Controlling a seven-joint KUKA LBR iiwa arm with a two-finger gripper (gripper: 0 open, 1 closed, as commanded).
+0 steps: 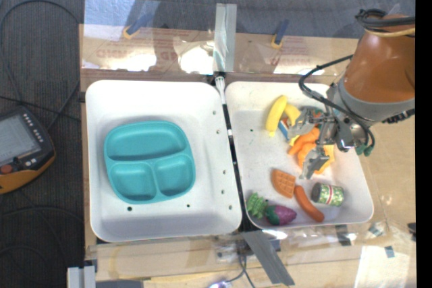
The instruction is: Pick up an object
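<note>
The right bin [361, 209] holds several toy foods. A yellow banana [275, 113] lies at its upper middle, with a small blue piece [286, 125] beside it. My gripper [308, 142] hangs low over an orange carrot-like toy [304, 144], open, one finger on either side of it. Below it lie a brown waffle [284, 182], a red-orange sausage [310, 204] and a green can [329, 195]. A green broccoli [256, 204] and a purple eggplant [283, 214] sit at the front left corner.
The left bin [101, 98] holds a teal divided plate [150, 160]. A ridge where the bins meet [229, 145] runs between them. The arm's orange band [385, 67] and black cables [317, 88] overhang the right bin's far right side.
</note>
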